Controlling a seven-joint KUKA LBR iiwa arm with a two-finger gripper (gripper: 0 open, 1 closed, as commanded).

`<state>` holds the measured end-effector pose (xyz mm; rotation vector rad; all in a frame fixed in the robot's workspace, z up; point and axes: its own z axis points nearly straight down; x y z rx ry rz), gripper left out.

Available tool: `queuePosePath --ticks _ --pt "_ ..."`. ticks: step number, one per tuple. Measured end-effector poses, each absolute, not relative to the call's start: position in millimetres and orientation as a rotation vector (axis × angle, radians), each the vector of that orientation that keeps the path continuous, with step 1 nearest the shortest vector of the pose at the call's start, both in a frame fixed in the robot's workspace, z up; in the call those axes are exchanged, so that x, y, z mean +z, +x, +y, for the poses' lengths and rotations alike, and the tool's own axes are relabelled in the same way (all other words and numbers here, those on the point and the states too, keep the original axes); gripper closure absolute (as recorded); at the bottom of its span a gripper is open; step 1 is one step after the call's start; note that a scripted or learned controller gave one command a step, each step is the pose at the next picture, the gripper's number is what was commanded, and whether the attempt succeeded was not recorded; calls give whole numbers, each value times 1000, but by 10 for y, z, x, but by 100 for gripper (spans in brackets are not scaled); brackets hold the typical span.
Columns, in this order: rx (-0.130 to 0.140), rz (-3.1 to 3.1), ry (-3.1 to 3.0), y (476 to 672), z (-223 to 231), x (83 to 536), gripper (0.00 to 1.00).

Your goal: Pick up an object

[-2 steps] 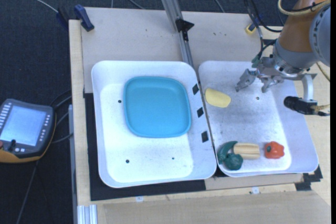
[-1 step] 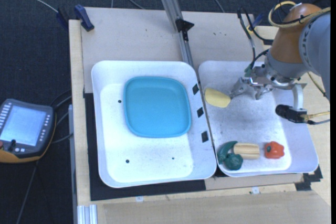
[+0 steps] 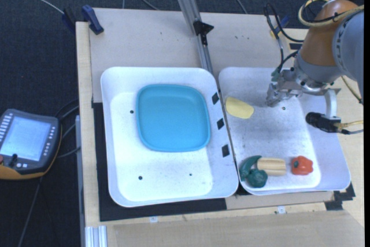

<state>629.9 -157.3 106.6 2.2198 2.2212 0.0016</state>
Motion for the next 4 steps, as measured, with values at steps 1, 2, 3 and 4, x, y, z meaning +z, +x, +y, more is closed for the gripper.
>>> queuePosePath --ticks 1,2,3,4 --pt "4 2219 2219 6324 -1611 1501 100" --pt "4 2219 2218 6390 -1588 1949 100" --pt "2 2221 2220 6394 -1587 2050 100" --pt "2 2226 2217 6234 -1087 2004 100"
